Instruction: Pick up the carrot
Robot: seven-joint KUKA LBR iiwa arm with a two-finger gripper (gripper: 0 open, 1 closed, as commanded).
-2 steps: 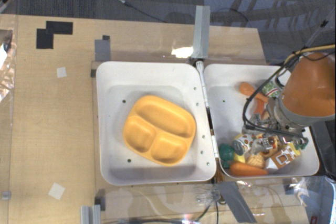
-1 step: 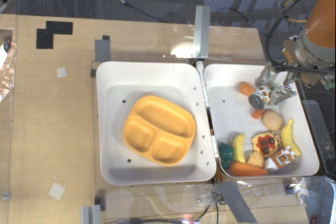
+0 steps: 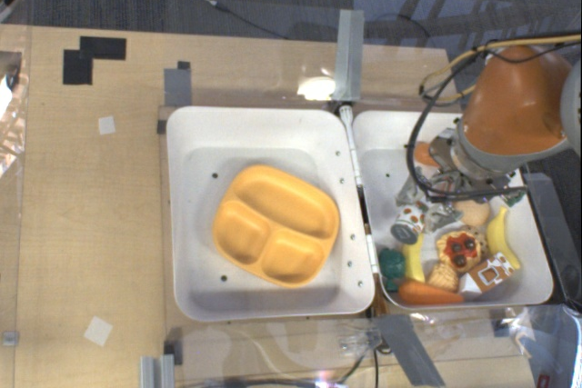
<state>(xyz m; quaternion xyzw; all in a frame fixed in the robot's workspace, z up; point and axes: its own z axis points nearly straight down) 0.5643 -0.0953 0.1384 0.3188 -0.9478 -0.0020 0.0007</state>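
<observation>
The carrot (image 3: 427, 293) is an orange toy lying flat along the front wall of the right bin (image 3: 382, 141), near its front-left corner. My gripper (image 3: 443, 203) hangs over the middle of that bin, below the arm's orange band (image 3: 518, 104). It sits above and behind the carrot, over other toys, and the wrist hides much of it. Nothing of the carrot is hidden.
Around the carrot lie a green toy (image 3: 392, 264), a yellow corn piece (image 3: 415, 262), a pizza slice (image 3: 461, 247), a banana (image 3: 503, 237), a small can (image 3: 409, 219) and a checkered block (image 3: 491, 273). The left bin (image 3: 182, 223) holds a yellow divided plate (image 3: 275, 223).
</observation>
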